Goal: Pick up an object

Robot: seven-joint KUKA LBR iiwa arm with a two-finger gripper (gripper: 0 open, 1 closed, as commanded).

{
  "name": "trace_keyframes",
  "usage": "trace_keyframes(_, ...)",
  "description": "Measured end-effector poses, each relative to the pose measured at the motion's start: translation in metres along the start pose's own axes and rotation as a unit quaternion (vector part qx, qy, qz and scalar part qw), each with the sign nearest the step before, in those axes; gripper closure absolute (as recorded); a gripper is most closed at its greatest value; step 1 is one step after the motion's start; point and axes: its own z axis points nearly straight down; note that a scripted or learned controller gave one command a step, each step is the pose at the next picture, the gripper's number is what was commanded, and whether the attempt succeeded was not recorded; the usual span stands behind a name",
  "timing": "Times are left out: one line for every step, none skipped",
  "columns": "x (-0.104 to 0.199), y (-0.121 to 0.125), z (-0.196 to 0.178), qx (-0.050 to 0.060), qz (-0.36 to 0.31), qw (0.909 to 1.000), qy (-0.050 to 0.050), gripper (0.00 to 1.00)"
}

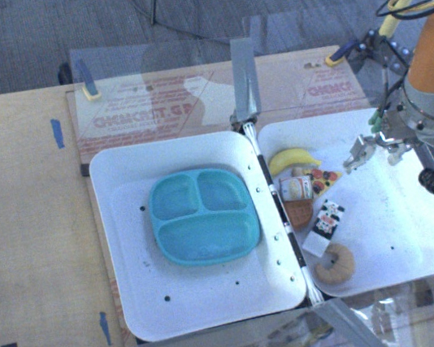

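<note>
gripper [374, 149] at 3 o'clock, over right bin [427, 249], fingers spread, holding nothing | banana [292, 159], can [295, 188], donut [334, 263] crowd that bin's 9 o'clock wall | open floor toward 3 | plate [203, 215] centred in left bin [140, 305]

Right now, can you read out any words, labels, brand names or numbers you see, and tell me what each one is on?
No text here can be read for certain.
Cardboard sheet behind the bins: faint reddish print at its left and right ends, too blurred to read.
Small jar in the right bin: a label, too small to read.
Black-and-white box: only a pattern, no legible words.
Teal divided plate: no markings.
</note>
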Motion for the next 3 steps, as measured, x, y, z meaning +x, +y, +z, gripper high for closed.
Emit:
trace_keyframes(0.049, 0.061, 0.106, -0.002, 0.020, 0.9998, -0.001, 0.00)
trace_keyframes(0.020, -0.015, 0.108, -0.003, 0.018, 0.9998, -0.001, 0.00)
trace_keyframes(0.017, -0.014, 0.098, -0.005, 0.020, 0.9998, -0.002, 1.00)
